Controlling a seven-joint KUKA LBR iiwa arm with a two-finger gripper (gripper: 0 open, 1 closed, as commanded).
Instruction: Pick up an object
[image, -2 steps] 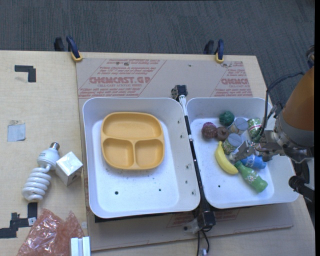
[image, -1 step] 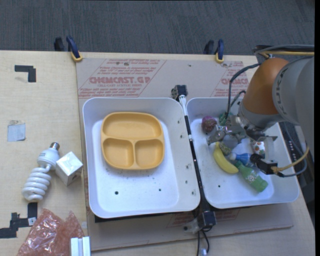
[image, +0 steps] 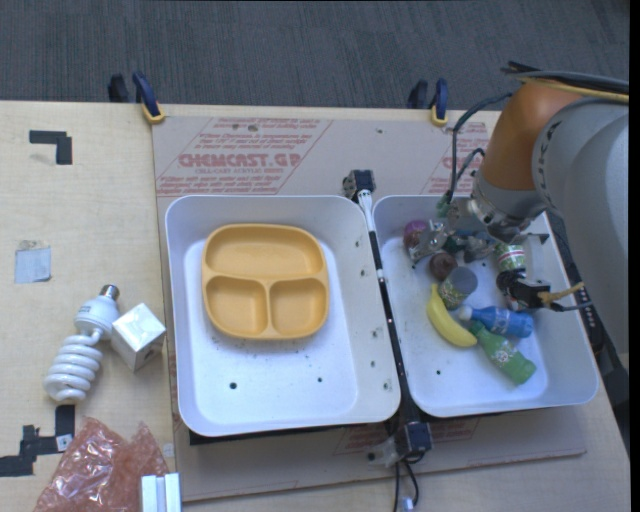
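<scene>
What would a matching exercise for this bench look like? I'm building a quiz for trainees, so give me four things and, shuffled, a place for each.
Things:
1. yellow divided plate
2. banana
3. spiral light bulb
4. green bottle

Places:
A. on the bench, outside the bins, at the view's left
B. in the left bin
C. in the right bin, toward its middle
D. in the right bin, nearer its lower right corner

Pairs: 1-B, 2-C, 3-A, 4-D

A tray (image: 265, 280) lies in the left bin (image: 200, 390); a banana (image: 449, 320) lies in the right bin (image: 560, 375).
</scene>
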